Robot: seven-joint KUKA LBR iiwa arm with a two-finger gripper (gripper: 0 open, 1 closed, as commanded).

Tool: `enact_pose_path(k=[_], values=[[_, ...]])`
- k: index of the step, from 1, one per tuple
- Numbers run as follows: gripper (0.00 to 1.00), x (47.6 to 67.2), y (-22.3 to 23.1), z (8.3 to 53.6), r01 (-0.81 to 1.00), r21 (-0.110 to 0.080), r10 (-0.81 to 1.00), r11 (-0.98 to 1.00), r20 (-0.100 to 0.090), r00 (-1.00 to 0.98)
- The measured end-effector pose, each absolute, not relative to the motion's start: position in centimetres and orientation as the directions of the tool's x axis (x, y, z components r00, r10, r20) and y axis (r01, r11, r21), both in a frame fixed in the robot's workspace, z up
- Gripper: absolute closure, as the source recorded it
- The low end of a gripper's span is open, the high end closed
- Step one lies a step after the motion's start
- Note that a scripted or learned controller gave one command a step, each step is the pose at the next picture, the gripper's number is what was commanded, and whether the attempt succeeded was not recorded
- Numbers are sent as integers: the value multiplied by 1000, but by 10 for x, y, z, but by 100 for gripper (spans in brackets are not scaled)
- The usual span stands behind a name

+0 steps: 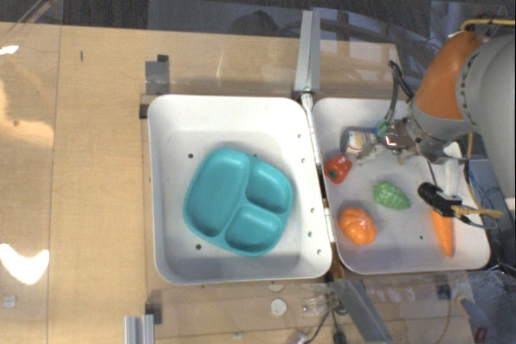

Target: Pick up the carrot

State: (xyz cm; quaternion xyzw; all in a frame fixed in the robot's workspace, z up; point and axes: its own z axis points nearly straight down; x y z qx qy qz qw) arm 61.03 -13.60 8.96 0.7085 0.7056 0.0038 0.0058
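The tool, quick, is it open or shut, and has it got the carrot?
Tool: cannot be told whether open or closed. It sits over the right bin, apart from the carrot.

A pale wooden counter (81, 173) is carrying two shallow white bins lying side by side and touching along one edge. The left bin (169, 197) is sitting near the counter's middle, and the right bin (403, 250) is lying beside it toward the right end.

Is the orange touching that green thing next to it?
Apart. The camera view shows white bin floor between the orange and the green thing.
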Motion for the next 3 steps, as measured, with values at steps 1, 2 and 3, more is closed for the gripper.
enact_pose_path(k=[1,2,3], values=[[0,553,-187,198,974,10,974,-227,-2,227],[0,505,-193,108,932,3,932,-363,0,363],[0,494,-196,91,914,14,914,-406,7,406]])
